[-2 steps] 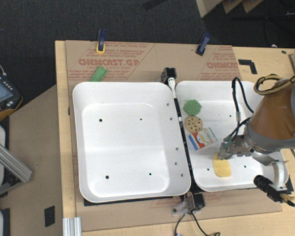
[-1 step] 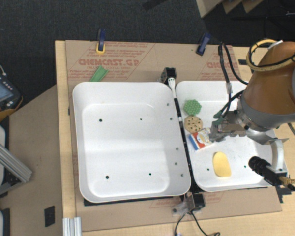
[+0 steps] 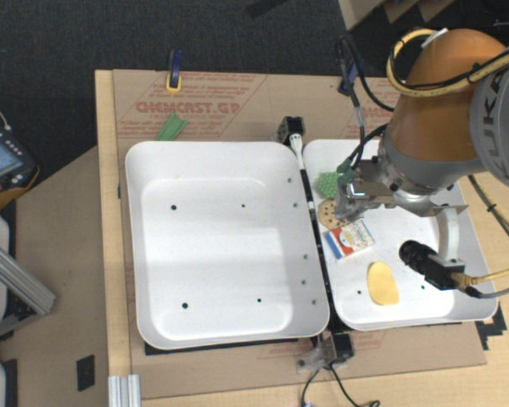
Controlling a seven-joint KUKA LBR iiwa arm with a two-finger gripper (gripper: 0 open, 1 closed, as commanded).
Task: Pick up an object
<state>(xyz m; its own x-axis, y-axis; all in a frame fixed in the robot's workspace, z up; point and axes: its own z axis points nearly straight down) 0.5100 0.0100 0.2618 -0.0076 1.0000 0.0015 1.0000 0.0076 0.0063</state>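
Yellow lump [image 3: 383, 283] sits nearest, by the front edge of the right bin [image 3: 458, 308], well apart from the gripper [image 3: 353, 195]. The gripper hangs close to that bin's left wall. A round biscuit [image 3: 327, 214] lies just to its left and a red-and-blue packet [image 3: 349, 238] just in front (long side roughly across the bin). The biscuit looks the likelier target. Whether the gripper is open or closed, I cannot tell.

Close around the pincer [image 3: 349, 197] the right bin [image 3: 356, 302] is crowded. A green object [image 3: 328, 181] sits just up-left, a round speckled disc [image 3: 328, 214] just left and a red-and-blue packet [image 3: 349, 238] just below. A yellow lump [image 3: 383, 283] lies farther below. Left of it, past the adjoining rims [image 3: 312, 227], the left bin [image 3: 212, 227] offers broad bare floor.
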